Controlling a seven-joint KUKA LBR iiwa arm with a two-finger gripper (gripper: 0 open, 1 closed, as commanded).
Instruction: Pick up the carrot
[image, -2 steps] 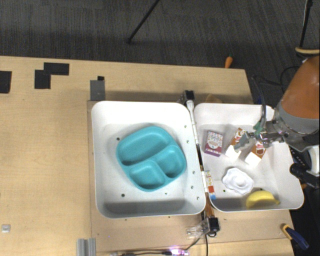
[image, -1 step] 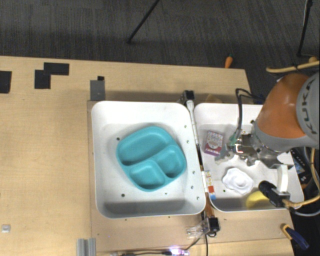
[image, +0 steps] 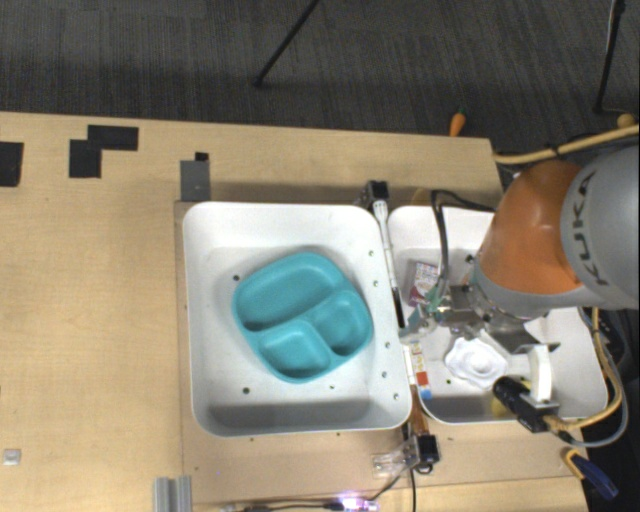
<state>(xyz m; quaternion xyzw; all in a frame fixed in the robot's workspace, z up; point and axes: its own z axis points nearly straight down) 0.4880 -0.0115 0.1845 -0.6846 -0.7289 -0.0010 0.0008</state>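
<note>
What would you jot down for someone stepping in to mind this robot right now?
Gripper: low inside the right bin, under the arm's wrist; the fingers can't be made out from here.
Carrot: I can't pick it out; the arm covers much of that bin. A crumpled white item lies beside the wrist.
Left bin: holds a teal divided tray, nothing in its compartments.
Done: arm has reached into the right bin.
Left: confirm a grasp on the carrot and lift it.

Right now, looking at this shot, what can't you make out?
- Carrot: cannot be picked out; the arm covers much of the right bin in the camera view.
- Gripper: its fingers are lost under the wrist.
- Small items in the right bin: too small to identify.
</note>
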